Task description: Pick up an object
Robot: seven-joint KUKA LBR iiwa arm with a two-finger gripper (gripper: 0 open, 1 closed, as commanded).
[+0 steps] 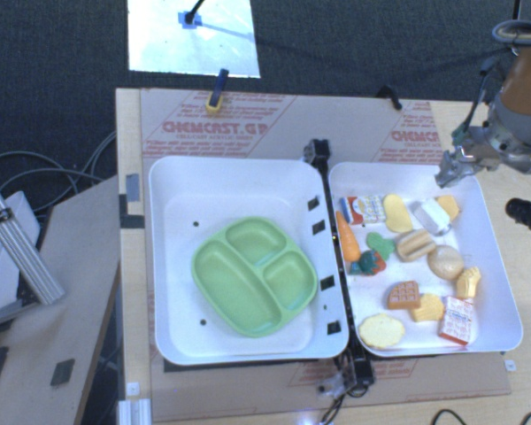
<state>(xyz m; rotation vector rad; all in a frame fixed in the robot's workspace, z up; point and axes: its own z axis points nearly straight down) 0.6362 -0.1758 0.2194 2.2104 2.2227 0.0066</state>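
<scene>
Overhead, the arm (522, 104) angles in, claw (451, 168) hanging above the right bin's (500, 264) far rim; finger state unclear.

Both white bins (239, 177) look like smooth, slightly glossy plastic; the green divided tray (253, 275) is matt plastic with a soft sheen. The toy foods, such as the carrot (348, 238) and waffle (404, 295), seem moulded plastic, the small packets (457, 320) printed card. The bench top (248, 124) is film-covered board, the floor (53, 51) rough dark carpet
</scene>
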